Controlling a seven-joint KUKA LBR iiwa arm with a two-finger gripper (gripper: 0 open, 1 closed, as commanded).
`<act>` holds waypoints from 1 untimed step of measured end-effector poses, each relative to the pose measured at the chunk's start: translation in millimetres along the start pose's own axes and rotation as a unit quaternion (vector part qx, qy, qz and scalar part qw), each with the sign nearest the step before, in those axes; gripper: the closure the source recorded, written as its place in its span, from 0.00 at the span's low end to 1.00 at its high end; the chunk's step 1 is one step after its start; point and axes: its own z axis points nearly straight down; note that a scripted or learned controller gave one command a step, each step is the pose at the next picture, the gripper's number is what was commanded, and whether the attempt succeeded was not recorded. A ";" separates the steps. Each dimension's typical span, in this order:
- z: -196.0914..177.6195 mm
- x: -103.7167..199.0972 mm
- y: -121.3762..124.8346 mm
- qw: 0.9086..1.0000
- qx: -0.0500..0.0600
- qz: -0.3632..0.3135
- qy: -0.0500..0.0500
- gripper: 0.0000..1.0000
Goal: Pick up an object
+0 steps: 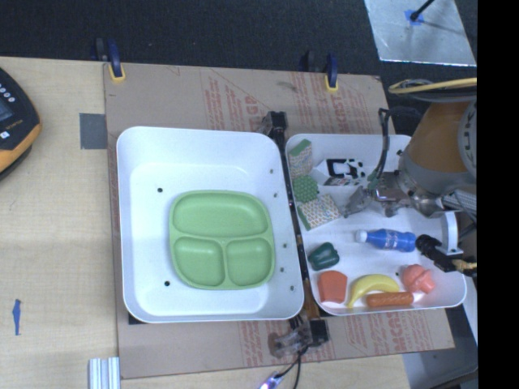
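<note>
The right bin (pixel 369 146) holds several small objects. Along its left side lie a green-and-white carton (pixel 301 156), a green round piece (pixel 306 187) and a checkered green packet (pixel 319 211). A blue bottle (pixel 389 239) lies on its side in the middle. Near the front edge are a dark green pepper (pixel 323 256), an orange-red cup (pixel 332 286), a yellow banana (pixel 373 285), a red sausage (pixel 389 301) and a pink piece (pixel 418 278). My gripper (pixel 362 199) hangs low over the bin's middle, just above the bottle and right of the packet, with nothing visibly held.
The left bin (pixel 138 217) holds a green divided plate (pixel 220 239). A black-and-white card (pixel 345 169) lies at the back of the right bin. The grey arm with its orange band (pixel 438 140) covers the right bin's far right corner. Cables (pixel 442 250) hang by the right rim.
</note>
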 end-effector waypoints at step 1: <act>0.1 -41.1 73.1 1.000 0.015 -0.003 0.005 0.00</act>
